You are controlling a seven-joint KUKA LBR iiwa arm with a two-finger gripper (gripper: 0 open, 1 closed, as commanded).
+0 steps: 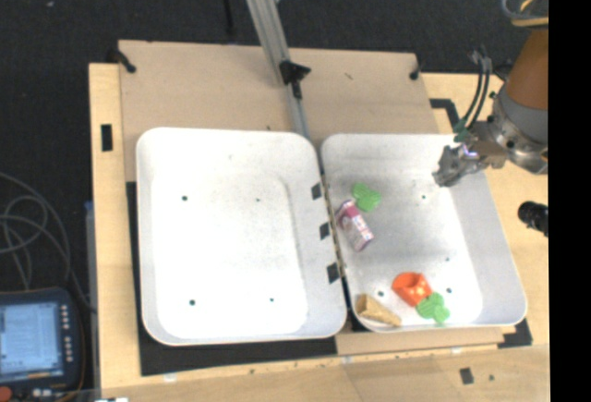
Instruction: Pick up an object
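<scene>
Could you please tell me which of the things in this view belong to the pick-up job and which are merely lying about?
Job: gripper; right bin; green piece; small can; orange-red piece; tan wedge; green piece by the rim.

Lying about: left bin; metal pole; tablet; cables.

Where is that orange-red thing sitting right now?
The orange-red object lies in the right bin, near its front edge, touching a green piece on its right, with a tan wedge to its left.
</scene>
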